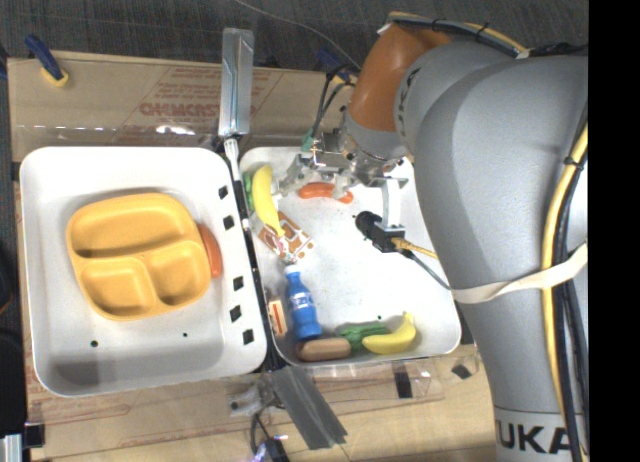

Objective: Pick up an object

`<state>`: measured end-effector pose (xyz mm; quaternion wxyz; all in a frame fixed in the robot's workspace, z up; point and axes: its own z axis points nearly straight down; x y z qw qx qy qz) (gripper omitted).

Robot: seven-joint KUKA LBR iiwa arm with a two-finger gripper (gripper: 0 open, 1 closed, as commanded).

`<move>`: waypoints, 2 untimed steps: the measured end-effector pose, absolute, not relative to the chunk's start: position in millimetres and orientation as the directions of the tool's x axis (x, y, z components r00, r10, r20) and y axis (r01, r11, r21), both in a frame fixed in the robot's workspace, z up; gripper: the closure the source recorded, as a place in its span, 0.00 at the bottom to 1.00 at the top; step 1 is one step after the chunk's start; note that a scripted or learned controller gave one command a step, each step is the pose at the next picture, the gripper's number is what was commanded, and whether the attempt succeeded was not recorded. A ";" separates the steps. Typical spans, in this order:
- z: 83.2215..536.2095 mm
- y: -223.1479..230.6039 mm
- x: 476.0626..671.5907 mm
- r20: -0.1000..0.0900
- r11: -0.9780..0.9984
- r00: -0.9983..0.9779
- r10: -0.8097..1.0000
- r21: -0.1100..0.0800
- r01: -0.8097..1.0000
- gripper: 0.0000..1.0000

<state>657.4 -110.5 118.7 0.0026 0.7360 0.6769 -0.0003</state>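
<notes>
My gripper (320, 178) is low over the far end of the right bin (345, 280), with its fingers spread to either side of a small red-orange sausage-shaped toy (318, 190) that lies on the bin floor. The toy sits between the fingertips, and they do not look closed on it. A yellow banana (263, 200) lies just left of the gripper, along the bin's left wall. The grey arm with its orange band (385, 70) comes in from the right and covers the bin's right side.
Further down the right bin lie a brown-and-white snack wrapper (288, 240), a blue bottle (302, 308), a brown sausage (325, 348), a green item (360, 331) and a second yellow banana (392, 337). The left bin (60, 350) holds a yellow divided plate (135, 253) with an orange item (212, 252) beside it.
</notes>
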 end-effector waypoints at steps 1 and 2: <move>161.2 -107.2 577.6 0.001 0.112 -0.112 0.994 -0.002 0.994 0.00; 209.7 -85.7 570.7 0.000 0.091 -0.091 0.996 0.002 0.996 0.00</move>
